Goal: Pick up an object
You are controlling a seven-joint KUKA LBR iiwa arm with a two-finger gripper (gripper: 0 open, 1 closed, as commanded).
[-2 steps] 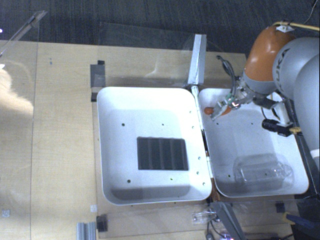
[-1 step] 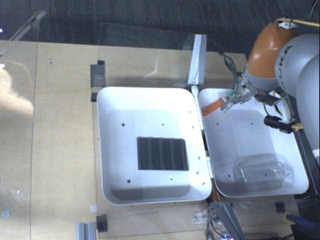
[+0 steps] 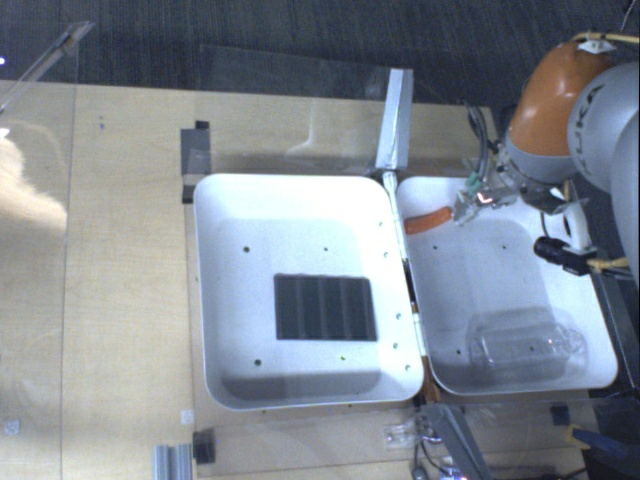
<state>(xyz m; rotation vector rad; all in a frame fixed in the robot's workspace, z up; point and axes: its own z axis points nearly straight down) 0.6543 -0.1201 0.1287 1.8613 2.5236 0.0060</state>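
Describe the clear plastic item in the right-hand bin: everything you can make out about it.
The clear plastic item looks like a transparent bottle or tub lying on its side near the front of the right bin, long axis running left to right. It is colourless and see-through, with faint ribbing and glints; its contents, if any, cannot be made out. It rests on the bin floor, apart from the orange object at the far left corner and from the gripper above.

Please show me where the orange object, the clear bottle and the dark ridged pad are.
orange object point(image 3: 428, 221), camera view, middle of its body.
clear bottle point(image 3: 522, 340), camera view, middle of its side.
dark ridged pad point(image 3: 325, 308), camera view, centre of its top.
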